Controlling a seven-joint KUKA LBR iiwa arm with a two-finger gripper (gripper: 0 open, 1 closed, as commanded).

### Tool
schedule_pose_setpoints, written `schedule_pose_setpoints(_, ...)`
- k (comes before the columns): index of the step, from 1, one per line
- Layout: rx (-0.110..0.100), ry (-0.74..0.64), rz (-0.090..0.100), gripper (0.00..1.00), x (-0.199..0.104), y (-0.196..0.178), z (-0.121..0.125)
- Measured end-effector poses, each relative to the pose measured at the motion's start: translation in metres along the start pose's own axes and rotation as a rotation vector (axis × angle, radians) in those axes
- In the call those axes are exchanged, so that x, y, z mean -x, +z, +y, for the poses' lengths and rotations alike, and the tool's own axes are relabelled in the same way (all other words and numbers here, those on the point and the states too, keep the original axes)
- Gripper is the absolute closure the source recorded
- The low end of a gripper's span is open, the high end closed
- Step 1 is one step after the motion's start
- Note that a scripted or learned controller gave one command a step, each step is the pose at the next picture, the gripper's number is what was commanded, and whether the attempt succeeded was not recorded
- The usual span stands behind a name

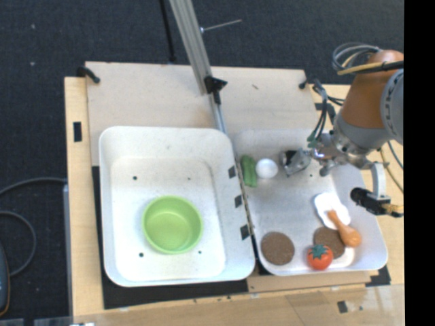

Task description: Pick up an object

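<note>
In the right bin (292,202) lie a white ball (266,168), a green oblong piece (248,171) against the left wall, a brown disc (277,248), a second brown disc (328,237), a red tomato (319,257), an orange carrot-like piece (344,229) and a white flat piece (329,206). My gripper (297,161) hangs over the bin's upper part, just right of the white ball. Nothing shows between its fingers.
The left bin (122,182) holds a green bowl (172,224). A metal pole (194,43) slants up from the divide between the bins. The arm's orange band (367,100) sits at the right edge, with cables beside it.
</note>
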State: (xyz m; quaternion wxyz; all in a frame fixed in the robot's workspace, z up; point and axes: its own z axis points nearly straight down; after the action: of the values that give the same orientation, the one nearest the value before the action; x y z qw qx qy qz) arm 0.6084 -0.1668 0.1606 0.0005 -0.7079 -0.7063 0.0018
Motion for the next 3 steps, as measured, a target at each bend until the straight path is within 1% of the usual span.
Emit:
schedule_pose_setpoints(1, 0.008, 0.003, -0.001, 1.0, 0.001, -0.015, 0.002)
schedule_pose_setpoints(2, 0.005, -0.005, 0.001, 1.0, -0.004, -0.059, 0.006)
schedule_pose_setpoints(3, 0.002, -0.003, 0.0, 1.0, -0.003, -0.039, 0.006)
